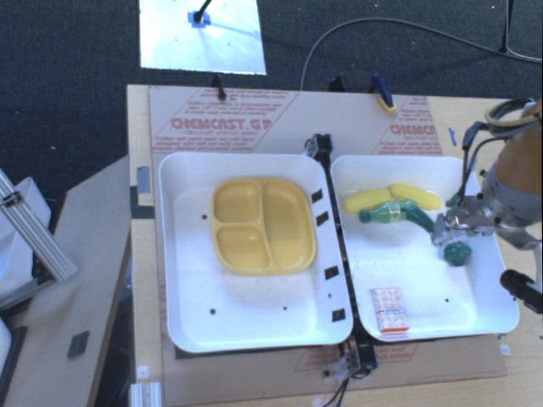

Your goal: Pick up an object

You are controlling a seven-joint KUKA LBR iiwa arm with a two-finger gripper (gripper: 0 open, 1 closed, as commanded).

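Far left, on the pale wooden surface (93,227): a shallow white plastic bin (167,253). In the middle of that bin, lying flat: a yellow plastic plate with three sections (261,225). Behind both bins, flat on the surface: a clear sheet with red "CHEMCAST" letters (222,124). Between the two bins: a black strip with small black clips (327,219), running from back to front.

Next, just beside the first bin: a second shallow white plastic bin (484,303). Near its back wall: two long yellow toy pieces, one on the left (366,200) and one on the right (415,196), with their ends close together. Just in front of them, touching or almost touching: a long green toy shaped like a bottle (394,214), lying on its side. Near the front wall, well apart from the rest: a small flat packet with red and white print (389,309).

Further right: the silver end effector (448,230), low inside the second bin, right at the right-hand end of the green toy. Released or clenched: cannot tell from here. Nothing seen held in it. Just in front of it and a little to the right: a small round teal toy (457,253) on the bin floor.

Far right: the grey arm with the orange band (519,164), reaching in over the bin's right wall.
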